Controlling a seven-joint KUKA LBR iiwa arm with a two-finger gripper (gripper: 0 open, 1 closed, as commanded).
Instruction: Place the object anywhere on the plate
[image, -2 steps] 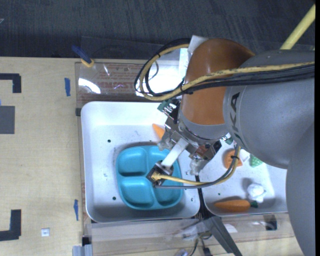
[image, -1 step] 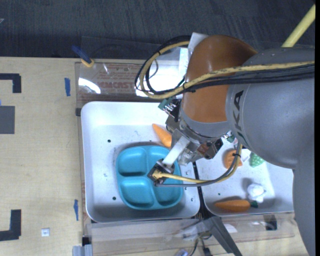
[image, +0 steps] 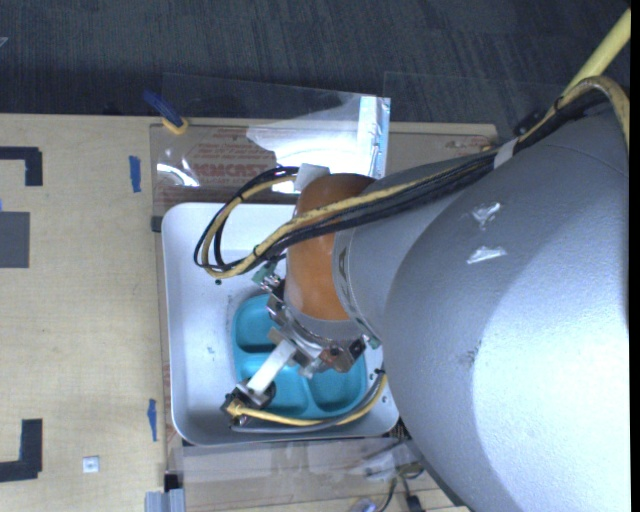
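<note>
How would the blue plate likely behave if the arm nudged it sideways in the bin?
The blue plate looks moulded, with raised dividers, so probably stiff rather than floppy. It lies flat and low in the white bin, so tipping seems unlikely; on that smooth floor it may well slide.

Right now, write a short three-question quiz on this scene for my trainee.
1. True or false: the blue plate lies inside the white bin.
2. What colour is the band on the arm? A green, B orange, C purple.
3. Fill the gap: the arm reaches down over the ____.
Key: 1 true; 2 B; 3 plate.
</note>
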